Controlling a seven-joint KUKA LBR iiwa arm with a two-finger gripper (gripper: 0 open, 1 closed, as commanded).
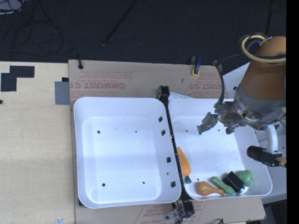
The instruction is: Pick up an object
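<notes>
My gripper (217, 126) hangs above the middle of the right bin (196, 110), with its two fingers spread apart and nothing between them. An orange carrot (183, 161) lies against the right bin's left wall. A tan gourd-shaped toy (207, 188) rests at the front edge. Next to it lie a green pod (222, 185), a black block (232, 181) and a green rounded toy (244, 176) in the front right corner. All these lie well in front of the gripper.
The left bin (122, 150) sits beside the right one, parted by a black clamp strip (169, 139). Both stand on a cardboard sheet (131, 78). A black cylinder part (261, 155) sticks out at the right bin's right edge.
</notes>
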